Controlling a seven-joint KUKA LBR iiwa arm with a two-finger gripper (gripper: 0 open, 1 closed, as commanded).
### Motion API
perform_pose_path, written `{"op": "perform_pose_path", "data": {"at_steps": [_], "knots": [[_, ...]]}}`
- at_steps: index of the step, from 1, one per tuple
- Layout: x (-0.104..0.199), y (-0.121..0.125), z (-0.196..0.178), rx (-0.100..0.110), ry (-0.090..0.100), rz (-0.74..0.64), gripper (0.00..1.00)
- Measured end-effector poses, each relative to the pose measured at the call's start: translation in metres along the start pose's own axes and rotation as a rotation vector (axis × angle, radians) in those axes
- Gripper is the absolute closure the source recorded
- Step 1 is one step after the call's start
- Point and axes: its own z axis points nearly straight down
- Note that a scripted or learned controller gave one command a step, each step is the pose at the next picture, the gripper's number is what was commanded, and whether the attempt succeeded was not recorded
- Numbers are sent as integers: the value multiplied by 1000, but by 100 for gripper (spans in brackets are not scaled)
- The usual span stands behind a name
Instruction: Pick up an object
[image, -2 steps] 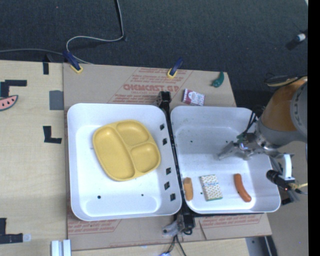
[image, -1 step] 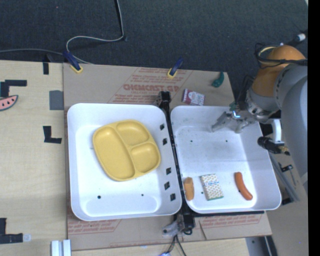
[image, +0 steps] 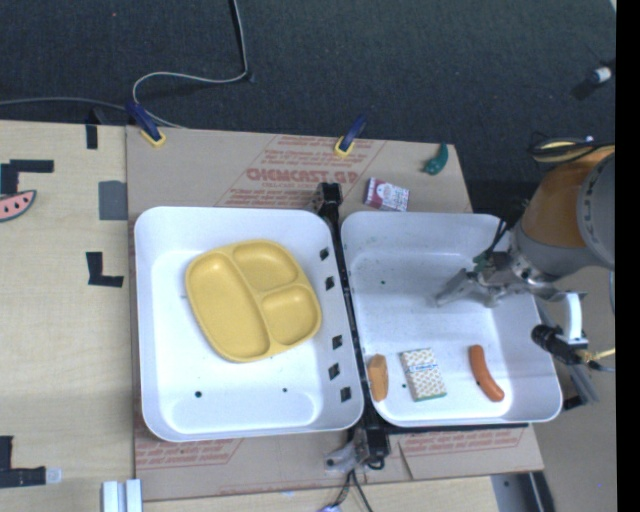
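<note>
Left bin (image: 165, 400): it holds a yellow divided plate (image: 253, 298) with three compartments, lying toward the bin's upper middle, tilted relative to the bin's edges.

Divider between bins: a dark strip with black clips (image: 334, 300) runs where the two bins meet.

Cardboard behind the bins: a small red-and-white packet (image: 386, 194) lies just beyond the right bin's far rim, and a little teal piece (image: 436, 159) sits near the cardboard's right corner.

Right bin (image: 400, 240): three things lie in a row along its near side, apart from one another.

Brown roll (image: 378, 376): nearest the divider, lying lengthwise.

Patterned small box (image: 423, 374): in the middle of that row, flat on the bin floor.

Orange-red sausage (image: 486, 372): rightmost of the three, slightly angled.

My gripper (image: 447, 295): low over the right bin's middle, pointing left, well apart from all three things in the row. My fingers look drawn together to a narrow tip with nothing between them.

My arm (image: 565, 215): it comes in from the right over the bin's far right corner.
</note>
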Motion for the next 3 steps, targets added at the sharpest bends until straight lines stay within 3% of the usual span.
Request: {"op": "perform_pose_path", "data": {"at_steps": [1,2,3], "knots": [[21,61,1,-2,-4,0,0],[21,61,-9,-2,-6,-1,100],[21,61,-9,-1,-7,-1,0]]}}
